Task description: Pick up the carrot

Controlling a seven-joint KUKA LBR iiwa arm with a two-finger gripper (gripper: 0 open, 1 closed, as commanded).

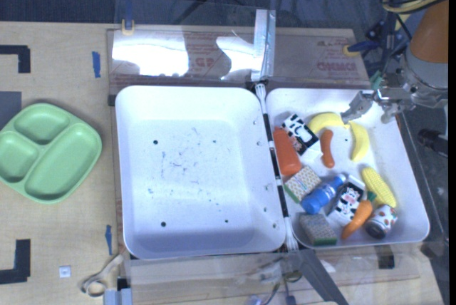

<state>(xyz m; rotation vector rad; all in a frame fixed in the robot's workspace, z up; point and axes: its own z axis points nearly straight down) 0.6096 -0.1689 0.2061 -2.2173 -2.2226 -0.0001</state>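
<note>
I see the carrot (358, 218) near the front edge of the right bin (412, 175). It lies at a slant, its long axis running from lower left to upper right, between a black-and-white toy (348, 198) and a small can (382, 221). Farther back, my hand (370, 105) hangs over the bin's back part, just beside a banana (326, 120); its fingers look apart and hold nothing. The left bin (192, 168) sits beside. On the wooden table (43, 239), far left, rests a green divided plate (47, 152).
</note>
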